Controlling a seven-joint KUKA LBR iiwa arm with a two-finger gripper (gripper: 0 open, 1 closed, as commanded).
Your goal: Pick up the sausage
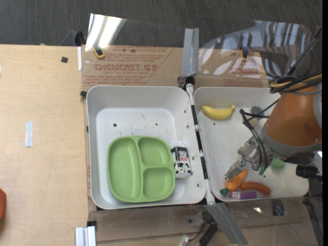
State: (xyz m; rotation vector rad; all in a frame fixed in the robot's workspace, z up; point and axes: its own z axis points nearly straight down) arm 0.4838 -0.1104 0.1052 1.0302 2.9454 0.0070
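Sausage (255,188) not picked yet: lying flat at front edge of right bin (220,132), touching carrot (236,180), purple marker (242,194) just in front. Jaws (245,160) low over the carrot end, just up-left of sausage; open or closed can't tell, nothing visibly between them. Banana (218,111) at back of same bin, well apart. Left bin (102,106) with green plate (141,168) and small carton (181,162). Left to do: shift onto sausage, close, lift.

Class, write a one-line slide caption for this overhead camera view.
Robot hand low in the right bin over carrot and sausage.
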